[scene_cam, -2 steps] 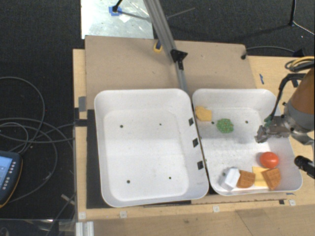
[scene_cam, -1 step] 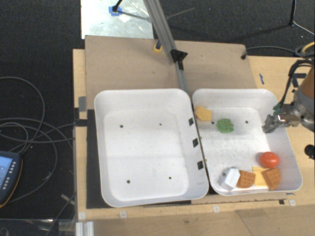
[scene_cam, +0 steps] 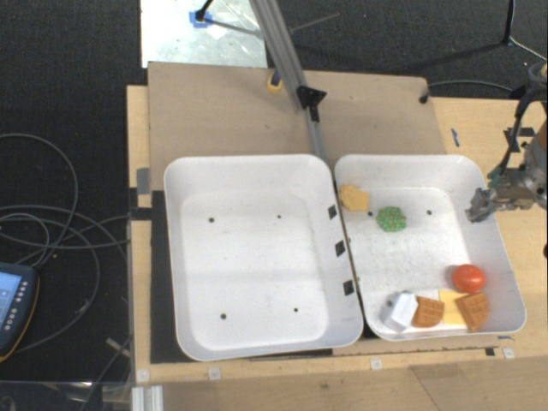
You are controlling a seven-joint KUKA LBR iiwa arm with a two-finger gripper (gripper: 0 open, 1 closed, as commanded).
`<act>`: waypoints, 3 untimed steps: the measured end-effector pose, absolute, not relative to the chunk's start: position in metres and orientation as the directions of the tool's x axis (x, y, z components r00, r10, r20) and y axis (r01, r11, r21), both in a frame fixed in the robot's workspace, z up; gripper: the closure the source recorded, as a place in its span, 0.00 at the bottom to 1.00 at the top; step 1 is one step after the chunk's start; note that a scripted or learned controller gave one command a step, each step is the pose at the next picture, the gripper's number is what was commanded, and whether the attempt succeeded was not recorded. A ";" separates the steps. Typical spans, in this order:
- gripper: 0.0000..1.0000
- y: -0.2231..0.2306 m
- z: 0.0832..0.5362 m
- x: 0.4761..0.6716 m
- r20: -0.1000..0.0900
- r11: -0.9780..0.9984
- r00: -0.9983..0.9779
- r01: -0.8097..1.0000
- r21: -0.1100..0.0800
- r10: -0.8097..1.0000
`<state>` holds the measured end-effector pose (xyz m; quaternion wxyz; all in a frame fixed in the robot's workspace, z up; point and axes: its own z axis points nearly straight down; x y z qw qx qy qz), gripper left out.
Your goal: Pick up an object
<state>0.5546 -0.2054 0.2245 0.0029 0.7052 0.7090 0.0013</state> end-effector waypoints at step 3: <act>1.00 -0.036 0.250 0.559 0.002 0.012 -0.012 1.000 0.002 1.000</act>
